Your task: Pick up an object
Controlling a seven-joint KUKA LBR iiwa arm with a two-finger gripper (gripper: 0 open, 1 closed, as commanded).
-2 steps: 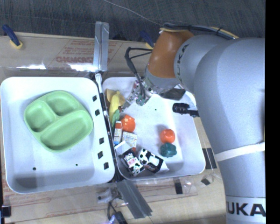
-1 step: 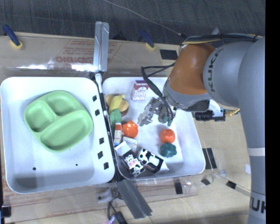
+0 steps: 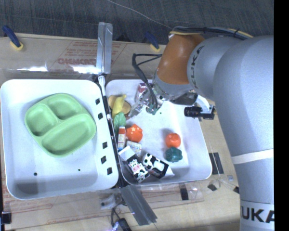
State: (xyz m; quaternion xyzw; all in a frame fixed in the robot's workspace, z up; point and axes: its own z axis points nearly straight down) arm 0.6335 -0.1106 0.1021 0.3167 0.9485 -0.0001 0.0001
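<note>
My gripper (image 3: 145, 102) hangs low over the back of the right bin (image 3: 195, 138), just right of a yellow banana-like toy (image 3: 117, 104). Its metal fingers blur against small items under them, so their state is unclear. In the same bin lie an orange round toy (image 3: 134, 133), a second orange ball (image 3: 172, 139), a teal object (image 3: 174, 154), a green piece (image 3: 119, 120), a small red and white tube (image 3: 121, 136) and a black and white cow figure (image 3: 149, 165). A reddish item (image 3: 142, 88) peeks out behind the gripper.
The left bin (image 3: 19, 172) holds a green divided plate (image 3: 60, 123). A metal divider bar (image 3: 105, 47) runs up between the bins. The grey arm (image 3: 241, 105) with its orange band (image 3: 179, 57) covers the right bin's far right side.
</note>
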